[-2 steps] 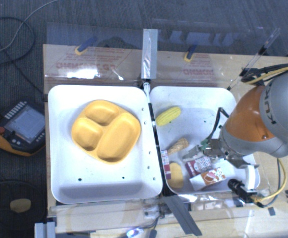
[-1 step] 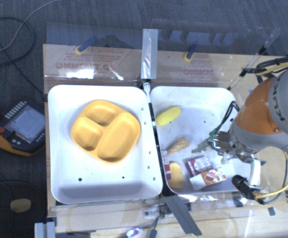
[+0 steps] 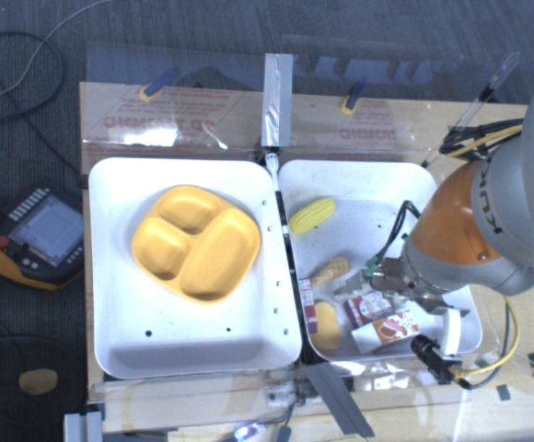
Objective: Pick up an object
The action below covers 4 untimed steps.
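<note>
Camera view: grey arm with the orange band is down low in the right white bin (image 3: 405,178), gripper (image 3: 384,279) buried in the pile, can't tell its grip.

Right beside it sit a red-and-white carton (image 3: 384,319), a tan bread roll (image 3: 330,270) and a yellow corn cob (image 3: 311,214). Left white bin (image 3: 120,339) has a yellow three-part plastic tray (image 3: 196,241). Both bins sit on a bench (image 3: 203,109) over dark carpet (image 3: 28,90), with an orange handheld controller (image 3: 32,239) lying off to the left.

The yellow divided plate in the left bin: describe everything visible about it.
The yellow divided plate looks like smooth, glossy plastic, with rounded corners and three compartments: two smaller ones at the upper left and one larger at the lower right. It lies flat and face up, turned at an angle, near the middle of the left bin, touching nothing else.
</note>
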Motion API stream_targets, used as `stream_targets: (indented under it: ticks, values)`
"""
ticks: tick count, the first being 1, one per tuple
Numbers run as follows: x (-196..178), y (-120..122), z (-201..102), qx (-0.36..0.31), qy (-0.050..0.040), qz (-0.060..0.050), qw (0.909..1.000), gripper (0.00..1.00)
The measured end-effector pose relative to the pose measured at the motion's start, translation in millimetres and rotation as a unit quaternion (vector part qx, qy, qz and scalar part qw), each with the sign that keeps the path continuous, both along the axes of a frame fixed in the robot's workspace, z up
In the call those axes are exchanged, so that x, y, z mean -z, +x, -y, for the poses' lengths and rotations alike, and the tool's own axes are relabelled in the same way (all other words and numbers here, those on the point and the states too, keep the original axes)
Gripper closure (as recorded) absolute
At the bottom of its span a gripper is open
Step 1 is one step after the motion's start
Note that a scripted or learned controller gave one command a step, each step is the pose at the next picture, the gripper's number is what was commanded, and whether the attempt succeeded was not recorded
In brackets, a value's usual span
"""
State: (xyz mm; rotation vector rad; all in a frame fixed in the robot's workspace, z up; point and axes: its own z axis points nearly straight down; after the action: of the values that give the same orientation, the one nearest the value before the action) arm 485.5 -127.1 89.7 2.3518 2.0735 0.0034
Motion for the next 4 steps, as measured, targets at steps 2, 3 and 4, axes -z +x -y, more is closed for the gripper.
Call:
stream_targets:
  ticks: [2, 3, 4]
  values:
    - [-10.3, 2.9, -1.6, -0.001, 0.0008, 0.003, 1.0, 0.0]
    - [-6.8, 33.8, -21.7, -0.027, 0.0018, -0.005, 0.9996, 0.0]
    - [-13.5, -2.7, 8.1, -0.079, 0.0012, -0.005, 0.9969, 0.0]
